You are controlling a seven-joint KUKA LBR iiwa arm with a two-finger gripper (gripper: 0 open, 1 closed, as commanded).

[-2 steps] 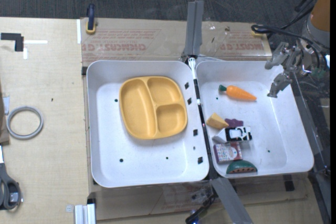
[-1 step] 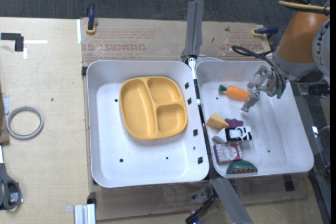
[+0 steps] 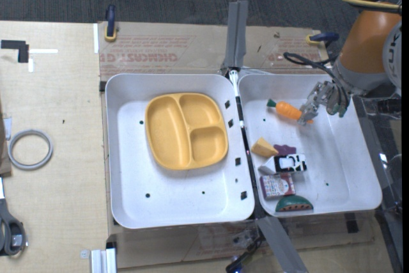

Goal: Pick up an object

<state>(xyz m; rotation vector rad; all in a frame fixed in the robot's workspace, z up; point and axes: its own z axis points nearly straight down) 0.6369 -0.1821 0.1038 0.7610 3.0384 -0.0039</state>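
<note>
A roll of grey tape (image 3: pixel 29 149) is seen lying flat on the worktop (image 3: pixel 57 93) at far left, with scissors (image 3: pixel 11 233) partly visible below it at the edge. A black bracket (image 3: pixel 17 48) sits near the upper left corner. A blue clamp (image 3: pixel 110 22) is fixed at the back edge of the cardboard sheet.

The left bin (image 3: pixel 121 195) is occupied by a yellow divided plate (image 3: pixel 186 130), lying flat toward the bin's upper middle, three compartments facing up.

A grey upright bar (image 3: pixel 236 32) is seen at the back, between the two bins.

The right bin (image 3: pixel 348 176) holds the small items. A toy carrot (image 3: pixel 285 110) lies in the upper part, its green end pointing left. Below it, a yellow wedge (image 3: pixel 263 148) is placed near the left wall, with a purple piece (image 3: pixel 285 150) just beside it. A black-and-white block (image 3: pixel 291 163) lies just below those. A small pink packet (image 3: pixel 277 186) is seen lower down, and a green-and-red domed piece (image 3: pixel 294 204) rests near the front wall.

The end effector (image 3: pixel 311 110) is positioned low in the right bin's upper part, just beside the carrot's orange end; contact cannot be confirmed. Whether it is apart or together cannot be told. The arm (image 3: pixel 370 48) with its orange band enters from the right.
</note>
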